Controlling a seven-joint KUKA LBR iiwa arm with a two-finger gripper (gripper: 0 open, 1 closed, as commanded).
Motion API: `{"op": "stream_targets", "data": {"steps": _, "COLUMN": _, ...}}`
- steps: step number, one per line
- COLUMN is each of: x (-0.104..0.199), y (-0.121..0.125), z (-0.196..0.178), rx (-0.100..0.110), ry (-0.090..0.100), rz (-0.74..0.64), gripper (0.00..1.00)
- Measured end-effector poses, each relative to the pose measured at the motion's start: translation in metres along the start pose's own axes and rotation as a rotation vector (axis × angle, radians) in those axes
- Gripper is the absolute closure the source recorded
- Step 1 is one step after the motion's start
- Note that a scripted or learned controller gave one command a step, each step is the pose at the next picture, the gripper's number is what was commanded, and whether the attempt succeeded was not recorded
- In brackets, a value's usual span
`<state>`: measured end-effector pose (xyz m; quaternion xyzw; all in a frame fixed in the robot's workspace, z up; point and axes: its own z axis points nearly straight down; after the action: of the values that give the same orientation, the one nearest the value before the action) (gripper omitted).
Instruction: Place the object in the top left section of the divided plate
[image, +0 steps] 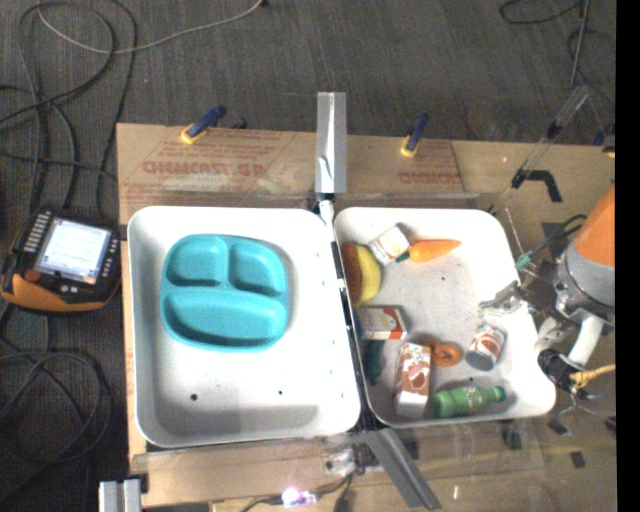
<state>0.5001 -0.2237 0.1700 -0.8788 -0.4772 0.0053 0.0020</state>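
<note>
Bins: two; left bin (150, 400), right bin (470, 225).
Plate (226, 292): one, blue, three sections, in left bin, nothing on it.
Right bin items: one carrot (434, 250), one banana (366, 272), one green bottle (468, 399), one can (485, 346), three small cartons (412, 376), one orange ring (446, 353).
Gripper (510, 296): at right bin's right edge, just above the can; finger state cannot be judged.
Arm (598, 262): outside right bin's right wall.

Left bin (150, 400): floor open along its near edge and right side; plate (226, 290) unobstructed from above. Right bin (500, 235): crowded along its left and near edges by banana (366, 275), cartons (413, 375) and bottle (470, 399); centre left open.
</note>
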Motion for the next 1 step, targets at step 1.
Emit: {"op": "stream_targets", "data": {"steps": 1, "x": 0.0000, "y": 0.0000, "z": 0.0000, "rx": 0.000, "ry": 0.000, "rz": 0.000, "gripper": 0.00}}
